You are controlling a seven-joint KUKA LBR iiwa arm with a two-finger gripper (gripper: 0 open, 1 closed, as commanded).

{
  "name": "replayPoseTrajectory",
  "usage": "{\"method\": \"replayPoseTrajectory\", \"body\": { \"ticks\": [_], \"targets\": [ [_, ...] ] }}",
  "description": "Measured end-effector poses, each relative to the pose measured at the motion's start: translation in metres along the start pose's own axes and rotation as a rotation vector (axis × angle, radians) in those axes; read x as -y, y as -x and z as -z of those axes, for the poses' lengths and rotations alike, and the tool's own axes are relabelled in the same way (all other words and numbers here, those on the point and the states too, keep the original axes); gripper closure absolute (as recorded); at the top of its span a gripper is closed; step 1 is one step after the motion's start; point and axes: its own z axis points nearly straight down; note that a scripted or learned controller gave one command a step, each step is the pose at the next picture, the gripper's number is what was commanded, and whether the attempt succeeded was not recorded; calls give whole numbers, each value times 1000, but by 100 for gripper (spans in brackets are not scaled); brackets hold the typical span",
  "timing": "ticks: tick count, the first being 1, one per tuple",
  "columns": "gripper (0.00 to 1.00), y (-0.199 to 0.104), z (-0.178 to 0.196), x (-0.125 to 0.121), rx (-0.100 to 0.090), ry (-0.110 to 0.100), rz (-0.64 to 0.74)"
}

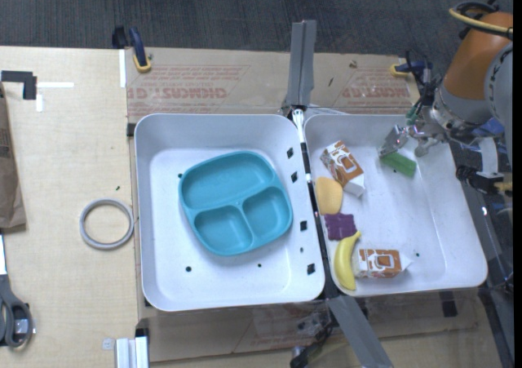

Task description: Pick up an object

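Two white bins sat side by side on a wooden bench. At the upper right of the frame, the gripper point(401, 144) hung over the right bin point(424, 228), just above a green block point(399, 163). I could not tell what it held. That block looked small, light and soft, best pinched across its short sides.

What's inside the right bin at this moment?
The right bin holds two small cartons, a yellow piece, a purple block, a banana and a green block at the gripper. The banana covers the purple block's lower edge.
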Motion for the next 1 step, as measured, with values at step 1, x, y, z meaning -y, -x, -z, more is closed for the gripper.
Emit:
{"method": "replayPoseTrajectory", "body": {
  "ticks": [1],
  "targets": [
    [100,3,10,0,9,4,1]
  ]
}}
